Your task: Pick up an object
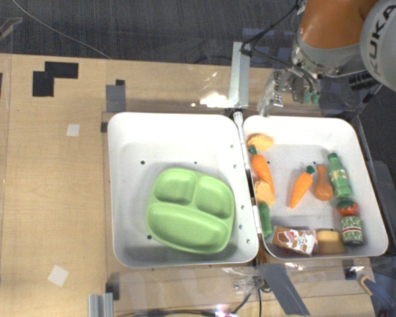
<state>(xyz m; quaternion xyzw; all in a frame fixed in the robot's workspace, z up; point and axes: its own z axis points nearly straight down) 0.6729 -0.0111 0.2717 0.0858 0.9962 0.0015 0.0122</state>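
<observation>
My gripper (289, 92) hangs below the orange wrist band, over the far rim of the right bin (356, 137), with nothing visibly held in it. Toy food lies in that bin. An orange carrot (301, 187) sits in the middle, and a second carrot (261, 168) lies along the left wall. A yellow roll (260, 140) lies at the far left corner, closest to the gripper. A green bottle (338, 176) and a red-capped bottle (350, 224) line the right wall.
The left bin (125, 150) holds a green divided plate (191, 210). The right bin also holds a brown pear-shaped piece (323, 184), a green pickle (265, 219), a brown carton (296, 240) and a yellow block (328, 240). A metal post (239, 78) stands behind the bins' divider.
</observation>
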